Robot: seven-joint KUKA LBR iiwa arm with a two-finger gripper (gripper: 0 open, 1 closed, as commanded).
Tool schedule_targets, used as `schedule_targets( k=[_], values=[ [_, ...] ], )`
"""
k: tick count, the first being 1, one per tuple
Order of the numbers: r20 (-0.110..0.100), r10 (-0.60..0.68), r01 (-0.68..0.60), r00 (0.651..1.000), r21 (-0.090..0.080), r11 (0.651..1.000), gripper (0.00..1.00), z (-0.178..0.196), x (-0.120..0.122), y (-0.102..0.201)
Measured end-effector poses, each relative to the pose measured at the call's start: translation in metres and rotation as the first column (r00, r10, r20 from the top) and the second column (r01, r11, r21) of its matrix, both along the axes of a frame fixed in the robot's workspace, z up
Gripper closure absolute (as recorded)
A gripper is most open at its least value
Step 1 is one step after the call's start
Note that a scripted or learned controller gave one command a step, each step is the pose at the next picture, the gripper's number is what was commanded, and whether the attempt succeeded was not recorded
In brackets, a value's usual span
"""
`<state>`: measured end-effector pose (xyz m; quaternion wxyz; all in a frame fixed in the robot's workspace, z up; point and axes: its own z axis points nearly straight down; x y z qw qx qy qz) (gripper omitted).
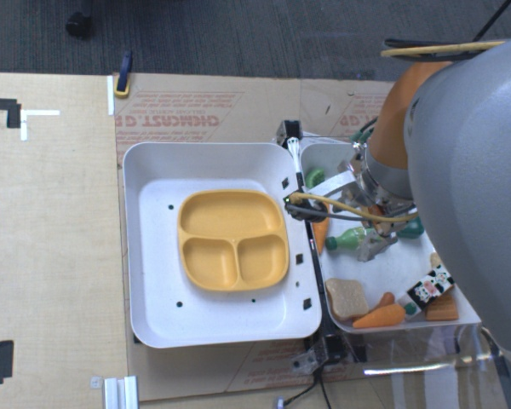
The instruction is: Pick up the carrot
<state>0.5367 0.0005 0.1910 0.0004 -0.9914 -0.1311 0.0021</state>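
Observation:
The carrot (380, 316) lies in the right bin (341, 150), against its near wall, pointing left toward a slice of bread (347, 296). My gripper (376, 243) hangs low over the middle of that bin, right next to a green bottle (350, 239). It is well above the carrot in the picture and apart from it. The big grey arm with its orange band (400, 118) covers the bin's right side. Nothing shows held in the gripper.
The left bin (145, 254) holds a yellow divided plate (233, 239). In the right bin there are also an orange piece (321, 232) at the left wall, a green item (313, 177), a cow-patterned carton (430, 290) and an orange block (444, 310). A yellow cable (341, 203) crosses the bin.

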Motion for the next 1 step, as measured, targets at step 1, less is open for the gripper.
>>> schedule_targets(
  k=[1],
  values=[
    [-0.002, -0.062, 0.062, 0.998, 0.002, 0.998, 0.00, 0.0005, -0.0283, -0.0111]
  ],
)
